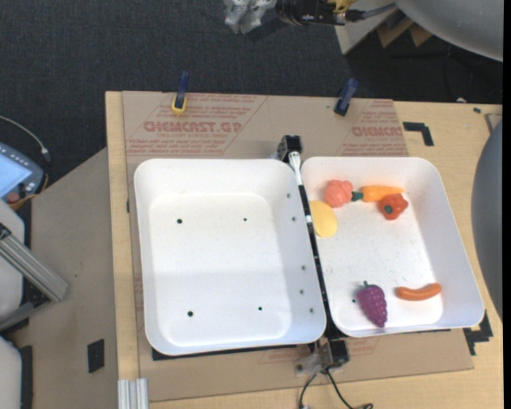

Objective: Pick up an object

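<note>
Camera view, looking down at a slant.

Gripper [244,13]: at the top edge of the frame, over the dark floor beyond the far side of the bench. It is blurred and grey. I cannot tell whether it is open or closed, and nothing can be made out in its grasp. The grey arm [459,24] runs off to the view's right corner.

Every candidate lies in the right bin [447,240], well apart from the gripper, toward the camera and to the view's right of it. The left bin [152,240] sits more directly toward the camera from the gripper.

Nearest cluster, along the bin's far side:
- pink lumpy toy fruit [338,192]
- toy carrot [382,192], just beside the pink fruit, with its long axis running across the view
- red toy pepper [393,208], touching or nearly touching the carrot's camera side
- yellow toy lemon [324,218], up against the wall shared by the two bins

Farthest from the gripper, on the bin's camera side:
- purple toy grapes [371,304], long axis running roughly away from the camera, stem end pointing back toward the gripper
- curved orange toy piece [417,292], long axis across the view, standing apart from the grapes

Judgement: no pick has started. The move turns on a long travel toward the camera and rightward, then a descent. The grapes and the orange piece stand clear of neighbours, so they look like easier targets. The far cluster is crowded, and the lemon's spot at the wall leaves little room on that side.
</note>
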You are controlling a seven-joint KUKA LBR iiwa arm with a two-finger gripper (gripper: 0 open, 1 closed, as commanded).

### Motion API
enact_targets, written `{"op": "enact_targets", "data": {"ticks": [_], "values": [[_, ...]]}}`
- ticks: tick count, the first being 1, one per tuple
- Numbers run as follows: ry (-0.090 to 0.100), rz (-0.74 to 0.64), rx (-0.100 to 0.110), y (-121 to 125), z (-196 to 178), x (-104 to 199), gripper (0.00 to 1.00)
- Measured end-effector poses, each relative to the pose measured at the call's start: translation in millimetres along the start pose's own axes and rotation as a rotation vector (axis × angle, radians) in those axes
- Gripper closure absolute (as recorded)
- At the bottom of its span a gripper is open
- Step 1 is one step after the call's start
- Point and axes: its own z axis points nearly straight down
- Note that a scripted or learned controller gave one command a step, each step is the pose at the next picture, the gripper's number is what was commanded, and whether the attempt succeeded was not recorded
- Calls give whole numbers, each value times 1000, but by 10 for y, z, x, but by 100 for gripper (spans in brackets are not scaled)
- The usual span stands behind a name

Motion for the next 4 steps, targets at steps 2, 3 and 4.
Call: {"op": "enact_targets", "data": {"ticks": [2, 3, 4], "values": [[-1, -1, 1, -4, -3, 2, 100], [-1, -1, 1, -4, -3, 1, 100], [-1, -1, 1, -4, -3, 1, 100]]}}
